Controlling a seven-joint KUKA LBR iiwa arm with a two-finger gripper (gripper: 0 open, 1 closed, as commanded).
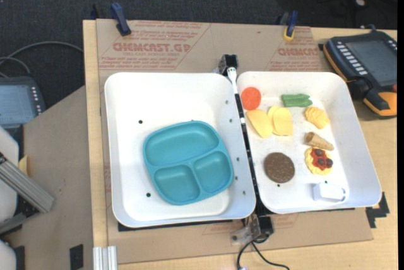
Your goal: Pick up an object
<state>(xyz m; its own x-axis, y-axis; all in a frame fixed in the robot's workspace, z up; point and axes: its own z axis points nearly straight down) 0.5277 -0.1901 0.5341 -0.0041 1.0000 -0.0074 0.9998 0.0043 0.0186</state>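
Bench (pixel 183 48) bore two white bins: left bin (pixel 126 111) held a teal divided plate (pixel 187 161); right bin (pixel 353 130) held toy foods, brown cookie (pixel 278 167) at 6 o'clock. Pincer state: cannot tell.

A teal divided plate (pixel 187 162) is being held in the left bin (pixel 120 136), while toy foods, including a brown cookie (pixel 278 168), are being kept in the right bin (pixel 360 155).

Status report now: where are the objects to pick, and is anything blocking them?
Toy foods lie loose in right bin: orange disc, green piece, brown cookie. Teal tray sits in left bin. Nothing covers them.
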